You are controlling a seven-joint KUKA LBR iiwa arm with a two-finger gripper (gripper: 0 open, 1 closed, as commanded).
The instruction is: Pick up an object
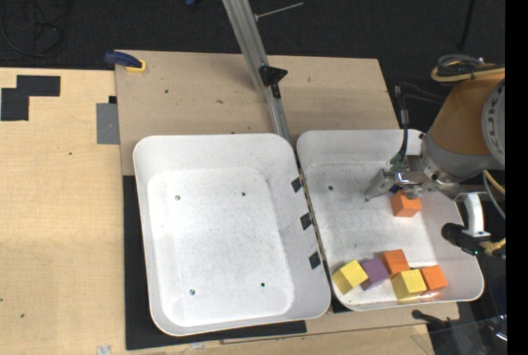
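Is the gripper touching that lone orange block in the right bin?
Cannot tell. In the camera view the gripper sits directly above the orange block with no clear gap or contact visible between them.

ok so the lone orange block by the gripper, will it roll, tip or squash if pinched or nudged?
Flat faces and square edges on the orange block suggest it will slide, not roll. It looks about as wide as tall, so tipping seems unlikely. It appears rigid, probably wood or foam, so likely light. The gripper is right beside it in the right bin.
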